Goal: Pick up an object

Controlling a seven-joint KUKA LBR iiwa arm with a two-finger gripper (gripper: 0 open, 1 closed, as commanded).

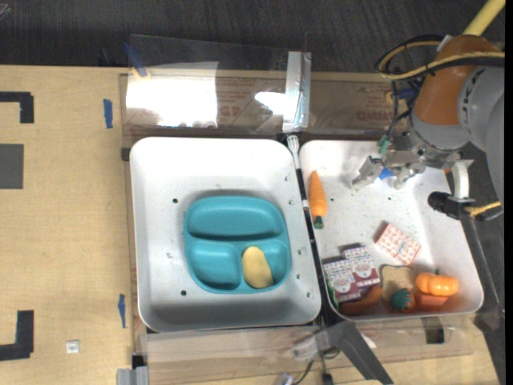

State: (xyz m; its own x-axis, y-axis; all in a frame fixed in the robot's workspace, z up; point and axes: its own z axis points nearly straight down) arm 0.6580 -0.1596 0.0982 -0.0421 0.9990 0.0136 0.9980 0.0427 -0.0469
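Over the right bin [449,215], the gripper [378,169] hangs with fingers spread, holding nothing. Nearest target, the toy carrot [317,196], lies to its left by the divider, long axis pointing front-to-back.

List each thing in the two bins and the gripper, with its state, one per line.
gripper: open, holding nothing, over the right bin's far end.
carrot: lying by the right bin's left wall.
yellow potato: resting in a compartment of the teal tray.
teal tray: flat in the left bin.
checked packet: lying flat, apart from the pile.
pumpkin: in the near-corner pile.
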